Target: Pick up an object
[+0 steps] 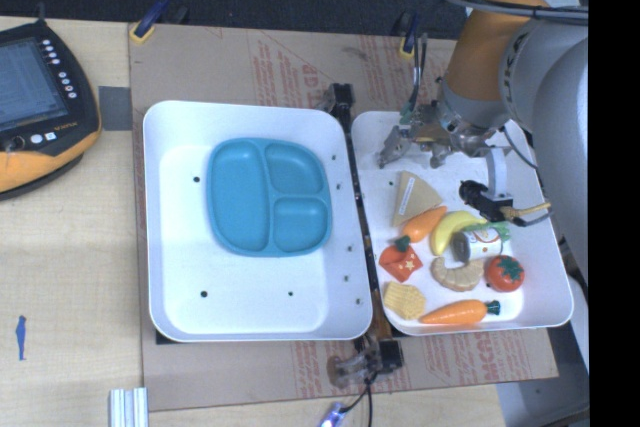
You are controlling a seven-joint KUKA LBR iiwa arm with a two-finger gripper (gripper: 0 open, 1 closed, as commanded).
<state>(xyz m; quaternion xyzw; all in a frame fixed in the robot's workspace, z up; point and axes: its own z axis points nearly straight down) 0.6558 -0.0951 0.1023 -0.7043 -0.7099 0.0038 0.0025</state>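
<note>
Gripper (412,153) hangs over the right bin's (372,130) far-left corner, fingers spread, pinching nothing. Cheese wedge (412,190) lies just below it, apart. Small carrot (425,222) and banana (452,230) sit beyond the wedge.

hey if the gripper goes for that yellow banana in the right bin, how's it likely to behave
The banana looks like smooth, glossy toy plastic, so probably stiff, light and a bit slippery. Its curved, rounded shape may pivot or slide when nudged. It lies packed against the small carrot, so that would likely shift too.
</note>
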